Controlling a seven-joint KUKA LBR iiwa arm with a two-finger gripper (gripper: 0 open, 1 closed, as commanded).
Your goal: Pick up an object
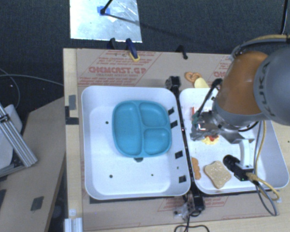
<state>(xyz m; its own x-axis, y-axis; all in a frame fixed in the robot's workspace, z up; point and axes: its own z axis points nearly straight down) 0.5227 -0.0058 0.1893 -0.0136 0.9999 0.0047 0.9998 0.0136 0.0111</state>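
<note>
Here, tool [199, 129] over right bin [280, 170], toast slice [218, 174] lying flat, angled diagonally.

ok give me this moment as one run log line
arm: over right bin | claw: low near small red-yellow item | toast slice: front of right bin | blue divided plate: left bin | pick: unconfirmed

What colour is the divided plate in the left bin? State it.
Light blue; the divided plate shows plainly in the camera view.

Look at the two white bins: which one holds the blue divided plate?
The left bin holds the blue plate; the right bin, where the gripper works, holds small food-like items instead.
</note>
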